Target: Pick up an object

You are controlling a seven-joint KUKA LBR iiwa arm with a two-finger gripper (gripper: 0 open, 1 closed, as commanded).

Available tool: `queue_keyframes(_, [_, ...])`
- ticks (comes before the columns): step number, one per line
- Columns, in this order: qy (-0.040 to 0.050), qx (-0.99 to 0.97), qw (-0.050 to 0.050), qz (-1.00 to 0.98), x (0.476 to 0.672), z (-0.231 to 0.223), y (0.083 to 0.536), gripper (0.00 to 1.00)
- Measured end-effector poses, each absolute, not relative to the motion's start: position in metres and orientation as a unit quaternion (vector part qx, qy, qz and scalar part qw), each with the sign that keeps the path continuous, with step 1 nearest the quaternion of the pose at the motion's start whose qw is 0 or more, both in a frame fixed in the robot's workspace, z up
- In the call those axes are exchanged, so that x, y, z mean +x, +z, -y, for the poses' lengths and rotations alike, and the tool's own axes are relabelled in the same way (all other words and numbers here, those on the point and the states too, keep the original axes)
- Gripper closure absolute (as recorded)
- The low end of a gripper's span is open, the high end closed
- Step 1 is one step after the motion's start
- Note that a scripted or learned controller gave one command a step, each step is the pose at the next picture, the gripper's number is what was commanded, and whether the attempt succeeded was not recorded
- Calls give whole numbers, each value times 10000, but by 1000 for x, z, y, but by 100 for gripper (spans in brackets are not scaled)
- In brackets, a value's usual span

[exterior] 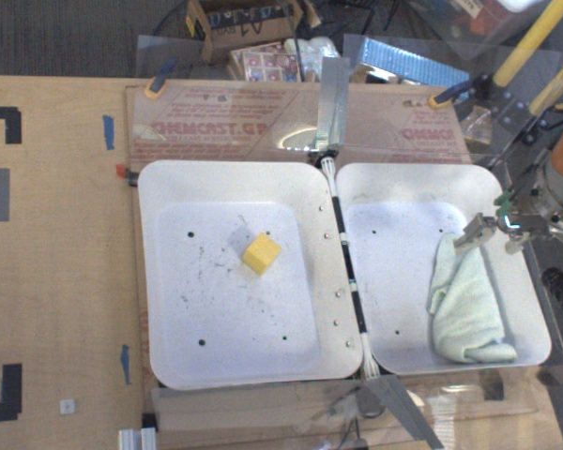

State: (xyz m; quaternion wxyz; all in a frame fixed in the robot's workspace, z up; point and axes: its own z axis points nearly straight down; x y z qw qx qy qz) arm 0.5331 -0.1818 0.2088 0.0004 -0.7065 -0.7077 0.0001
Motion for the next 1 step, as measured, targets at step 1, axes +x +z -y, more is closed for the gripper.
queue_keyframes(1, [-5,-5694,-34,8221,524,187,339,0])
